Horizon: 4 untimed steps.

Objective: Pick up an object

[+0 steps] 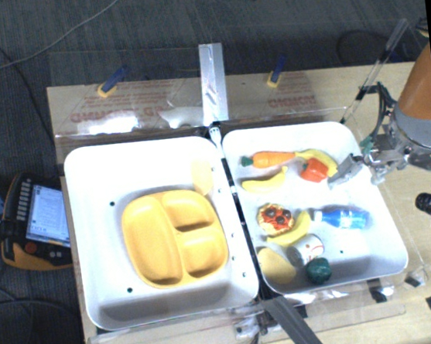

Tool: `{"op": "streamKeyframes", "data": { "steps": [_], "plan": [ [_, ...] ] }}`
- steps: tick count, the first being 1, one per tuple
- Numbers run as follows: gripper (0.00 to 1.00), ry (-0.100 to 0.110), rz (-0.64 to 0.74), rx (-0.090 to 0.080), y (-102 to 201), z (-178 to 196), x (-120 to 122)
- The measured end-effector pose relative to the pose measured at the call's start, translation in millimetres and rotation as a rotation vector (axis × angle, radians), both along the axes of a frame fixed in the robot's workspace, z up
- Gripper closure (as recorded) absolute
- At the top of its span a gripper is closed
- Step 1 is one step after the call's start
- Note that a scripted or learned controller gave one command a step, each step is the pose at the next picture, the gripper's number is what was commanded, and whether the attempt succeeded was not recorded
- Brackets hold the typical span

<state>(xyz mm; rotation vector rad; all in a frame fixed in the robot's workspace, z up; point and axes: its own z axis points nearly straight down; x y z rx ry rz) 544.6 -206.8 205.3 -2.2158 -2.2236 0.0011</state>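
The right bin [376,210] holds several toy items: an orange carrot [272,156], a yellow banana [263,180], a red pepper [316,169], a pizza-patterned piece [275,217], a blue bottle [344,218], a small white can [309,250] and a dark green ball [318,271]. My gripper [360,171] hangs over the right bin's far right side, just right of the red pepper and above the blue bottle. Its fingers stand apart, open, with nothing between them.
The left bin [97,221] carries a yellow compartment tray [175,235] and a pale block [202,175] by the divider. A metal post [213,82] rises behind the bins. A handheld pendant [35,224] lies off the bench at the left.
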Motion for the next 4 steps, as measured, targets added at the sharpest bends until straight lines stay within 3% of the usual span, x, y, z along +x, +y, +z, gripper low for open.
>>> {"op": "streamKeyframes", "data": {
  "steps": [1, 2, 3, 4],
  "plan": [
    [0.00, 0.007, -0.269, 0.008, -8, -77, 11],
    [0.00, -0.012, -0.178, -0.005, 66, -115, 56],
    [0.00, -0.018, 0.033, -0.005, 95, -114, -35],
    [0.00, -0.021, -0.209, 0.001, 82, -115, -54]
  ]
}}
